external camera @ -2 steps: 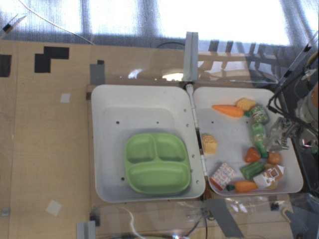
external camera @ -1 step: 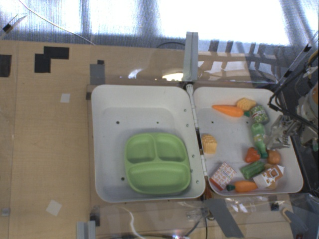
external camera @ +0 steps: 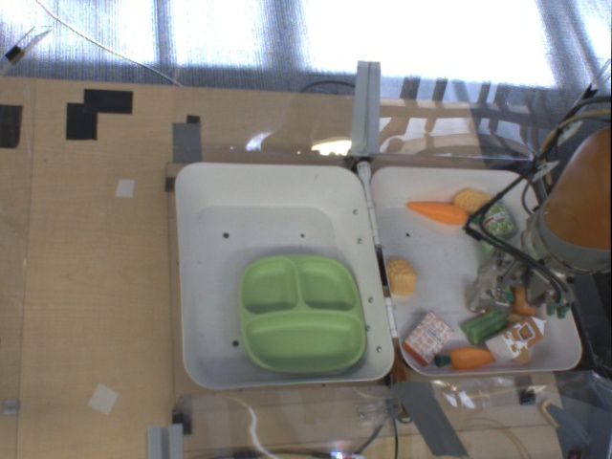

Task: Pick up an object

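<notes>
Tan wooden bench top [external camera: 86, 256] bore black square markings [external camera: 96, 111] — bright, washed-out light lay across grey mesh flooring [external camera: 239, 17] beyond, w/ a thin white cable [external camera: 86, 36].

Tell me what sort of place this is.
Probably a robot lab's grasping bench. A KUKA arm reaches over two white bins; one holds a green divided plate, the other toy food such as a carrot.

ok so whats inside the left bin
A green divided plate lies in the left bin, toward its near side. The bin floor under the plate is covered, so that part stays unseen.
</notes>
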Controlling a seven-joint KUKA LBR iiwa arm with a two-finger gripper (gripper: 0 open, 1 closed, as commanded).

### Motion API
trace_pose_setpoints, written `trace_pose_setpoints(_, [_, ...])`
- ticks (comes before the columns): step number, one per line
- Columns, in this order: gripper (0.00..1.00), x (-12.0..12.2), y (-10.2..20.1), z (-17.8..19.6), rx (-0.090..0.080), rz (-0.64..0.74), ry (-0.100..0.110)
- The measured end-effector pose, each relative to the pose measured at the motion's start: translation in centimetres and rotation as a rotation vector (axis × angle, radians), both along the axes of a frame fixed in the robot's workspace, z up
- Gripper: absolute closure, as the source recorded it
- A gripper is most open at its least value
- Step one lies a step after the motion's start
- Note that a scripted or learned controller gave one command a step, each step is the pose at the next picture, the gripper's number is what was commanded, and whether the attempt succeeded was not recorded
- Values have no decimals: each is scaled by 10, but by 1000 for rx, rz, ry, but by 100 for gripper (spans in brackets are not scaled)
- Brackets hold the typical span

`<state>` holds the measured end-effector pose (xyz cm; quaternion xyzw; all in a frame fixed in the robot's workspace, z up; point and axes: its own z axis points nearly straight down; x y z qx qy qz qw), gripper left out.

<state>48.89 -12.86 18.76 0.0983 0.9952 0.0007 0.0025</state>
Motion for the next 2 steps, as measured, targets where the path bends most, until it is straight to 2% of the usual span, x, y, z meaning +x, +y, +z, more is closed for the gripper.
trace_pose_setpoints(1, [100, 32, 18, -84, 1, -32, 4])
trace_pose_setpoints(2, [100, 42, 62, 22, 0, -67, -15])
